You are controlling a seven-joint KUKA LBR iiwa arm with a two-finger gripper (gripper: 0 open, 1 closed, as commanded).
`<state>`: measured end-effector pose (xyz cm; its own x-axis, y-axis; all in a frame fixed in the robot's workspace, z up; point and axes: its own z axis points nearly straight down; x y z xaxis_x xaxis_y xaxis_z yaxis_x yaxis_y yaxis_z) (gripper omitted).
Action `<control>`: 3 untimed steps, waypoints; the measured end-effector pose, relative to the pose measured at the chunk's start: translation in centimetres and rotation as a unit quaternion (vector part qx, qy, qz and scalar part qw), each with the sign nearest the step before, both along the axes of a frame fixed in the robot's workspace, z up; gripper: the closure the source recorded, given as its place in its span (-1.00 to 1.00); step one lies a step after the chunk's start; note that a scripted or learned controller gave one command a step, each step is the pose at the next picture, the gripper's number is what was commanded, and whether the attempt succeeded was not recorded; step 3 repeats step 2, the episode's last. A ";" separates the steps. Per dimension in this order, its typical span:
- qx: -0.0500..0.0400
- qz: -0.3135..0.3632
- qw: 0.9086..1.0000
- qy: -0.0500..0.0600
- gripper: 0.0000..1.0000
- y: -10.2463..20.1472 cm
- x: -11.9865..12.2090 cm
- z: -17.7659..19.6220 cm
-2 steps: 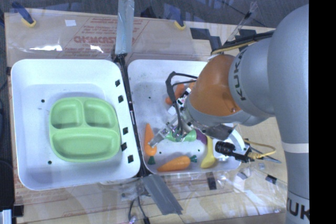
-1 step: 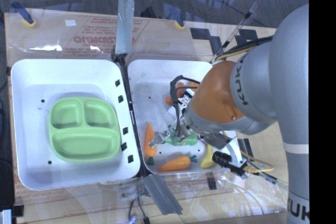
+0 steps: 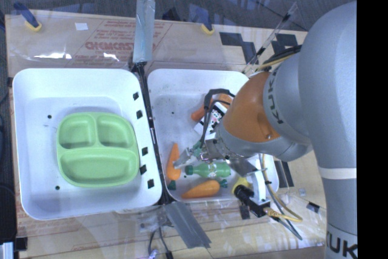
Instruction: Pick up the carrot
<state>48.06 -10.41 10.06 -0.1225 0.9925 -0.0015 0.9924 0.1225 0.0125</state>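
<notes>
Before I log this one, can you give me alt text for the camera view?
The grey arm's gripper hangs low in the right bin, over a green bottle among several orange carrots, one just left of it. The left bin holds a green divided plate.

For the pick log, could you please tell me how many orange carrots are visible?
3: one orange carrot near the right bin's left wall, one at its front, one beside the arm; others may be hidden.
</notes>
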 end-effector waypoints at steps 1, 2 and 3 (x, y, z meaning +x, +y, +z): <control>0.001 0.003 1.000 -0.001 1.00 0.0 0.1 1.2; 0.001 0.025 1.000 0.009 1.00 0.8 -0.5 -1.0; 0.001 0.025 1.000 0.009 1.00 0.8 -0.5 -1.0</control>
